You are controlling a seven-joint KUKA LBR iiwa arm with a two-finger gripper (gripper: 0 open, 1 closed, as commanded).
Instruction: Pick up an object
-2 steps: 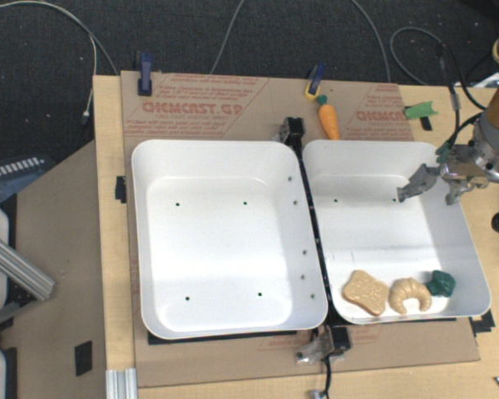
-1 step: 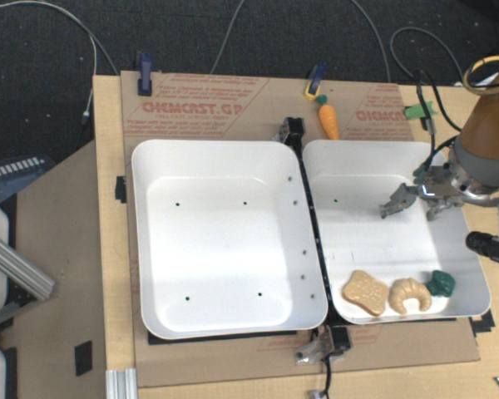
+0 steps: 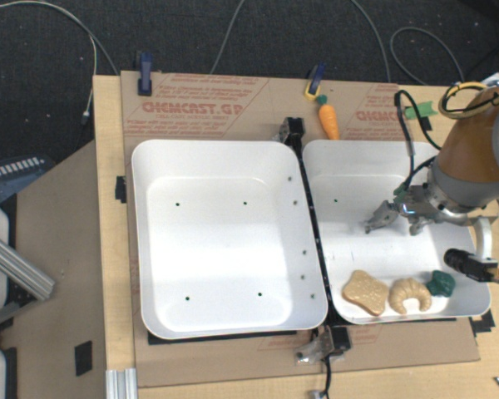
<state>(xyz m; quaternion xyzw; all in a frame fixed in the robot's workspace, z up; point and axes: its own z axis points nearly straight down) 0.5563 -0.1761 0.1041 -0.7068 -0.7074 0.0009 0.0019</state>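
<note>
The right bin [image 3: 349, 169] holds three items along its near edge: a tan bread slice [image 3: 365, 293], a croissant [image 3: 411, 295] and a small dark green piece [image 3: 440, 284]. My gripper [image 3: 398, 219] hangs over the middle of the right bin, above and behind these items. Its two fingers [image 3: 381, 218] are spread apart with nothing between them. The grey arm with its orange band [image 3: 472, 146] comes in from the right.
The left bin [image 3: 220, 235] stands beside the right one. An orange carrot toy [image 3: 328, 120] lies on the cardboard behind the right bin. Blue clamps [image 3: 144, 73] hold the cardboard's far edge. Cables run along the arm and across the dark floor.
</note>
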